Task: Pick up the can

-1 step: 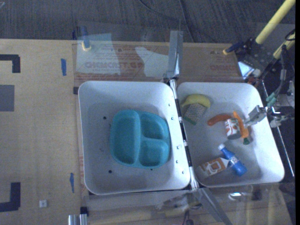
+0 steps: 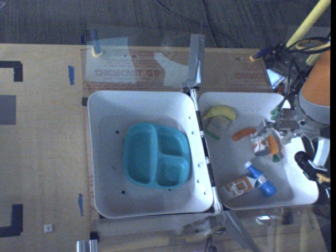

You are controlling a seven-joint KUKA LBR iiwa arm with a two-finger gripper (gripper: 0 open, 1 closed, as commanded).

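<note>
The can [image 2: 259, 148], small with a white and orange label, lies in the right bin [image 2: 294, 193] near its middle. Beside it on the right is an orange carrot [image 2: 274, 147]. My gripper [image 2: 271, 134] hangs directly over the can and the carrot, low in the bin, and its metal body covers their upper parts. From this slanted view I cannot make out whether anything sits in the gripper. The arm's orange band [image 2: 320, 83] shows at the right edge.
The right bin also holds a yellow banana [image 2: 220, 111], a grey-green sponge [image 2: 216, 125], a red sausage [image 2: 243, 134], a blue bottle [image 2: 261, 179] and an orange-white carton [image 2: 239, 186]. A teal divided plate [image 2: 156, 155] lies in the left bin [image 2: 105, 114].
</note>
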